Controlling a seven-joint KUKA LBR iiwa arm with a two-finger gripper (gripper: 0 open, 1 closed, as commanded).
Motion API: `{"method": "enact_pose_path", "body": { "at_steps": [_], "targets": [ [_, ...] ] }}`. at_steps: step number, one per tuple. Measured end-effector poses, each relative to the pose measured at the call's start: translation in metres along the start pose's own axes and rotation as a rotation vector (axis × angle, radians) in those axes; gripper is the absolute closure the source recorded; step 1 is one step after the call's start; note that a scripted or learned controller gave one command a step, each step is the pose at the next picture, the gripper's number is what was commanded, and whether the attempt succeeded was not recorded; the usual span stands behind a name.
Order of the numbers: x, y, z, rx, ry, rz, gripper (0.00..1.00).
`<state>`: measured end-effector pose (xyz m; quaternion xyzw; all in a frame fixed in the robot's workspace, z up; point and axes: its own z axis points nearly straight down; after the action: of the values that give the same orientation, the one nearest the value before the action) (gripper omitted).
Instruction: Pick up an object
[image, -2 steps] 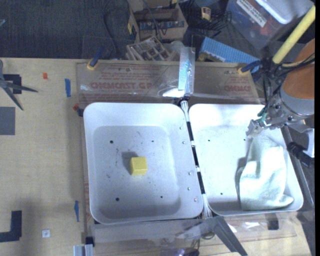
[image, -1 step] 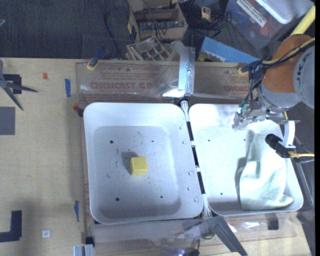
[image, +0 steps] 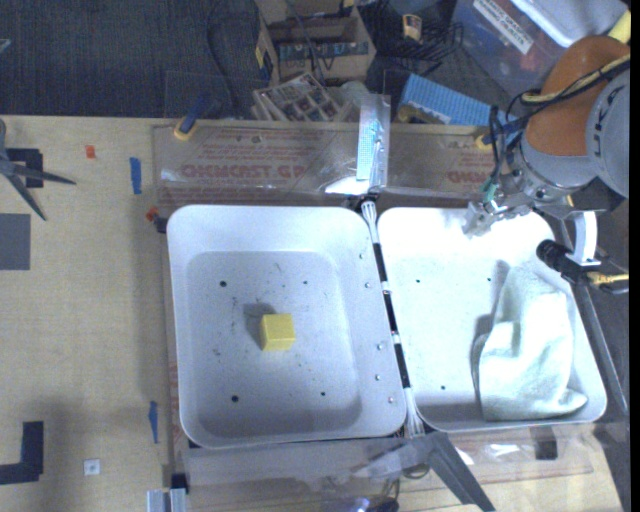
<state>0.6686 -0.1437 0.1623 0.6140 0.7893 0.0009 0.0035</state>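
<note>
The gripper (image: 483, 217) hangs over the far edge of the right bin (image: 440, 300), near that bin's back corner on the arm's side. It is small and partly lost against the white rim, so it cannot be told whether it is open or closed, and nothing can be seen held in it. Above it the arm (image: 585, 90) comes in from the upper right, its orange band standing over the grey wrist.

Below and to the right of the gripper, well apart from it, a white cloth (image: 530, 355) lies crumpled in the right bin. It fills the near right part of the floor and rests against the right wall, with a fold raised along its left side. The floor to its left is bare white.

The left bin (image: 195, 250) sits just beside the right one, their rims touching along the middle. A yellow block (image: 278, 331) lies near the centre of its floor, alone and clear of every wall, with a short shadow on its far left side. A few dark specks are scattered over the floor around it.

Both bins rest on a pale wooden bench (image: 80, 300). Short blue tape marks (image: 135, 174) sit on the bench left of the bins. Behind the bins a clear plastic strip (image: 255, 165) with faint lettering runs along the back edge.
</note>
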Motion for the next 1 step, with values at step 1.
{"method": "enact_pose_path", "body": {
  "at_steps": [1],
  "targets": [
    [0.0322, 0.0006, 0.0742, 0.002, 0.001, 0.386, 1.00]
  ]
}}
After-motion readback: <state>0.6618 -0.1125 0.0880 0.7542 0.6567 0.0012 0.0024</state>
